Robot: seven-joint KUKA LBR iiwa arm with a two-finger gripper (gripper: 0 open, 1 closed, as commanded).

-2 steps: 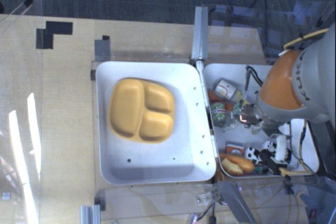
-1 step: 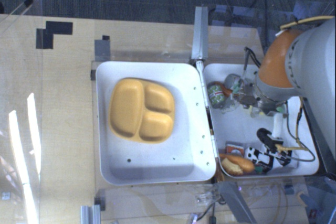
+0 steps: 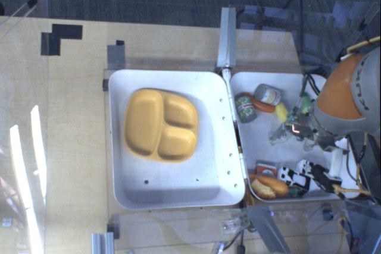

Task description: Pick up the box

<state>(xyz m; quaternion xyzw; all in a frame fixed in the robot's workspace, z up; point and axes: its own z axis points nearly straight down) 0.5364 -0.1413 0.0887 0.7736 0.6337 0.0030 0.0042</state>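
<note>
Two shallow white bins sit side by side on a pale wooden table [image 3: 65, 157]. The left bin [image 3: 178, 187] holds a yellow moulded tray [image 3: 159, 125] with three compartments. The right bin [image 3: 253, 146] holds a scatter of small things: a silver can [image 3: 268, 94] near the far wall, a round green item [image 3: 244, 107] beside it, and a yellow-green piece [image 3: 281, 113] a little further right.

We see the grey arm with its orange band [image 3: 340, 95] reaching in from the right. Its gripper [image 3: 284, 132] hangs over the middle of the right bin, above bare bin floor. Whether it stands wide or narrow we cannot tell, because its tip is pale and blurred against the white. Nothing visible is held in it.

We judge the box [image 3: 266, 169] to be the small red and white object near the bin's near wall. It sits just above a bread-coloured item [image 3: 268, 187] and just left of a black and white toy [image 3: 296, 178]. From the gripper it lies toward the lower left of the view, near but apart. Its long side seems to run left to right across the view, so a grip across the short side would probably suit. The close neighbours could get in the way.
</note>
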